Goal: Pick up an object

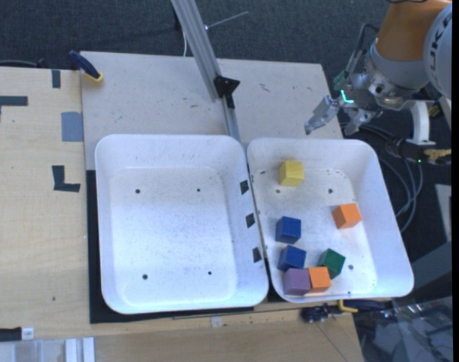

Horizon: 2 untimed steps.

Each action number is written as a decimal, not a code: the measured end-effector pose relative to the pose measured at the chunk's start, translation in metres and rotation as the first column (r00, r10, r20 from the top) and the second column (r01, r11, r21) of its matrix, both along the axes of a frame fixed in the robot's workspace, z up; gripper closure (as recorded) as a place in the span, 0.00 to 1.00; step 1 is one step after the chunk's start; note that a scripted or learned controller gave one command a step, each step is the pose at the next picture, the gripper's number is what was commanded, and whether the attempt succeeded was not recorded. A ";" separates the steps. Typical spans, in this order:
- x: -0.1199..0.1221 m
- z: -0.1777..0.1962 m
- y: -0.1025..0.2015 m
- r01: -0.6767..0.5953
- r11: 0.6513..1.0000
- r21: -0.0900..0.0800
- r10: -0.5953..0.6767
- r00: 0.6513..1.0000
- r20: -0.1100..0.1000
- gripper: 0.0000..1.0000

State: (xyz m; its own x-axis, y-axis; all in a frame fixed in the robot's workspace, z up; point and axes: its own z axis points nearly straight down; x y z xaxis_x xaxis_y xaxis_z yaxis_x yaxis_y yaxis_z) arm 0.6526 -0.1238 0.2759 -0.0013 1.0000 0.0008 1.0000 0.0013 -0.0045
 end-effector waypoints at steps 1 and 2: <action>0.001 0.002 0.000 -0.001 1.000 -0.002 0.001 1.000 0.003 0.00; 0.005 -0.046 0.007 -0.001 1.000 -0.002 0.001 1.000 -0.002 0.00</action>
